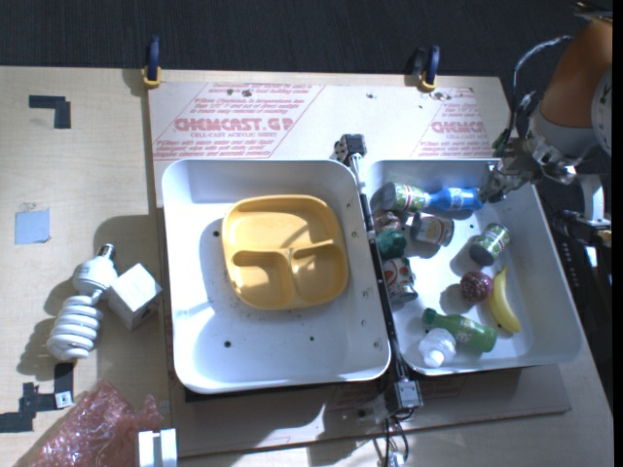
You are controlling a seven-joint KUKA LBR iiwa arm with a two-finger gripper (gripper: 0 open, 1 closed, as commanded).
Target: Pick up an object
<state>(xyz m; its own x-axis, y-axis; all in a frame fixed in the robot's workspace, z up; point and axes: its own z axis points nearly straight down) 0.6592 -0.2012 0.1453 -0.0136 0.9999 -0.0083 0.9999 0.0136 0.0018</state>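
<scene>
At the frame's upper right the gripper (498, 178) hangs over the right bin's (555, 251) far corner, just beside the blue bottle (454, 199), probably lining up a pick. Whether its fingers are spread or closed, I cannot tell.

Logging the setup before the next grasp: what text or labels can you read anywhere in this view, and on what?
"CHEMCAST G P": red print on the protective sheet behind the left bin; smaller red lines around it too blurred to read.
"CHEMCAS...": same print repeated at the sheet's right, behind the right bin, partly cut off.
Labels on the cans and bottles: too small to read.
</scene>
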